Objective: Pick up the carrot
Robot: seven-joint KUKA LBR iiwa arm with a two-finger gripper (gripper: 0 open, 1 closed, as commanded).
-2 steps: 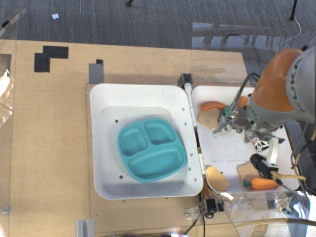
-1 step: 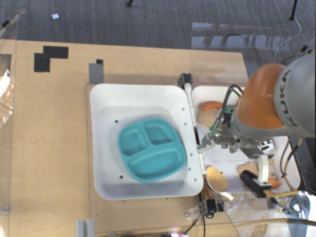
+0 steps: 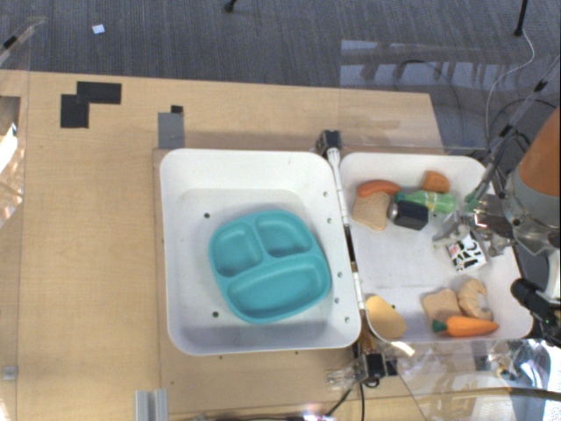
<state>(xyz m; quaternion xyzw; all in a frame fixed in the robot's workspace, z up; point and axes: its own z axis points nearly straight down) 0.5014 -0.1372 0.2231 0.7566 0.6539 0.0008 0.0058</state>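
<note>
Carrot (image 3: 470, 326) lies at near edge of right bin (image 3: 399, 270), touching a tan food piece (image 3: 441, 304). Claw (image 3: 469, 226) hovers above; finger state cannot be told

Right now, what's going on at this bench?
A grey robot arm reaches in from the right over the right bin, its gripper hovering near the middle of that bin's right side. The carrot lies untouched at the bin's near edge, beside some tan food pieces. Other toy foods sit toward the bin's far end. The left bin holds a teal divided plate. Nothing is visibly held yet.
</note>
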